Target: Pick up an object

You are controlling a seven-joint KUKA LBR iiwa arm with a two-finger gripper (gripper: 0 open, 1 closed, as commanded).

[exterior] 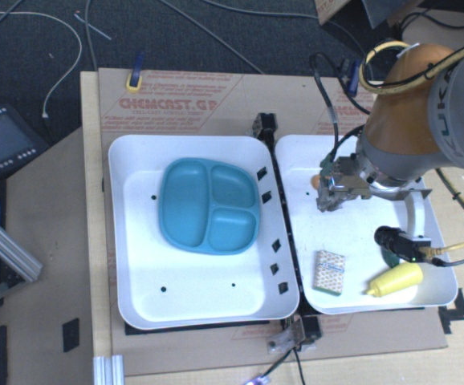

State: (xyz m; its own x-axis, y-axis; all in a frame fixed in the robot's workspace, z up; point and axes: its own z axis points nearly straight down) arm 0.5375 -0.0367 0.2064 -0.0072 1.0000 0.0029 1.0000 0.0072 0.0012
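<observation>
We see the gripper (329,196) over the right bin (359,291); whether its claw is apart or together, we cannot tell. The small packet (329,272) near the front looks light and crinkly, best pinched across its sides. Its print is unreadable; the cardboard (168,103) reads roughly "GIGMCAST"

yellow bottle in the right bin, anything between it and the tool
Nothing visible blocks it. The tool sits over bare bin floor up and left of the yellow bottle; the small packet lies off to the bottle's left.
</observation>
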